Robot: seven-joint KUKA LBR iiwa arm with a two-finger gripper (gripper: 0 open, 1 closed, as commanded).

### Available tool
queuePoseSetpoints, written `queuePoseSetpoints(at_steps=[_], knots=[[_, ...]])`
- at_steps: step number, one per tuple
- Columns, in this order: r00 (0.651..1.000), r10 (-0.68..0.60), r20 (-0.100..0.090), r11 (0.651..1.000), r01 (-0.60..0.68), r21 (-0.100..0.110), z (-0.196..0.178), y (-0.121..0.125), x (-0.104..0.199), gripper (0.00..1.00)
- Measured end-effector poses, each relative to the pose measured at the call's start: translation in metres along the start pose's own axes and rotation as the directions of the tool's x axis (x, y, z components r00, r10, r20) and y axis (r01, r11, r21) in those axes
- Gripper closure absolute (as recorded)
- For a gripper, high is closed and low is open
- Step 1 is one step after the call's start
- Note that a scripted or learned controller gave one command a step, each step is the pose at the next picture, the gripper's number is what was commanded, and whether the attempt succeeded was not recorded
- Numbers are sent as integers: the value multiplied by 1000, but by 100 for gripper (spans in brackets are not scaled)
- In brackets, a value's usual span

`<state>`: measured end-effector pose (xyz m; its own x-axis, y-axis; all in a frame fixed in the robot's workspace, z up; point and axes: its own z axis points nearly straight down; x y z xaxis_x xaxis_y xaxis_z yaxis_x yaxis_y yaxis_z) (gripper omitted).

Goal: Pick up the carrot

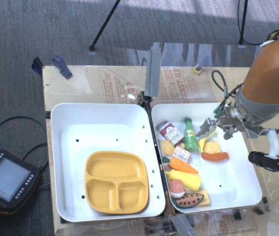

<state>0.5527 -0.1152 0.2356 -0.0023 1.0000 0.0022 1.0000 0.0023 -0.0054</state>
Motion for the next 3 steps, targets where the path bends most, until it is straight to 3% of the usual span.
queuePoseSetpoints(at_steps=[1,2,3], knots=[[999,-38,-2,999,38,11,94,-53,23,0],[999,-37,0,999,37,1,90,-50,22,0],[981,-192,4,981,192,-26,137,-41,36,0]])
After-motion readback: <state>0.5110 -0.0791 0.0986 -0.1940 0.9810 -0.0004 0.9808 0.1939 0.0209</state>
